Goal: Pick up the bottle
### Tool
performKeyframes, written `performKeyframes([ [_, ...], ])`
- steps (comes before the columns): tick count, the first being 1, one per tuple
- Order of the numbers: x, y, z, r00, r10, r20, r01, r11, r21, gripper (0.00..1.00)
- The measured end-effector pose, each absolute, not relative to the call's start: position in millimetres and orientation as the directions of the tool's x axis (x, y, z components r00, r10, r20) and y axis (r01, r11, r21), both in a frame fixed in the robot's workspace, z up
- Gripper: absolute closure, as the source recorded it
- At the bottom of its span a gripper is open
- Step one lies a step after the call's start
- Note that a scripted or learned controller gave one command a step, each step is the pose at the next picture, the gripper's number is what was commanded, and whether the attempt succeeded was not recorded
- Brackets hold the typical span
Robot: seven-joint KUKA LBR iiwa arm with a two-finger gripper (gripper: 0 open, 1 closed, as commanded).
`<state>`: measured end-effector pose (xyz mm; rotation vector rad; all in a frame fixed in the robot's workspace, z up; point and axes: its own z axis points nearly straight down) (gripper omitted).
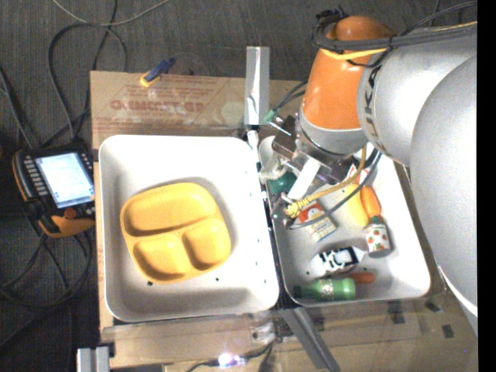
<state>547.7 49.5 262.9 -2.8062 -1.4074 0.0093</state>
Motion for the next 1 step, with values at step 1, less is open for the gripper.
performKeyframes([
  [1,486.3,78.6,273.0,0.8,0.6,-0.007,0.6,-0.8,-0.004,1.0],
])
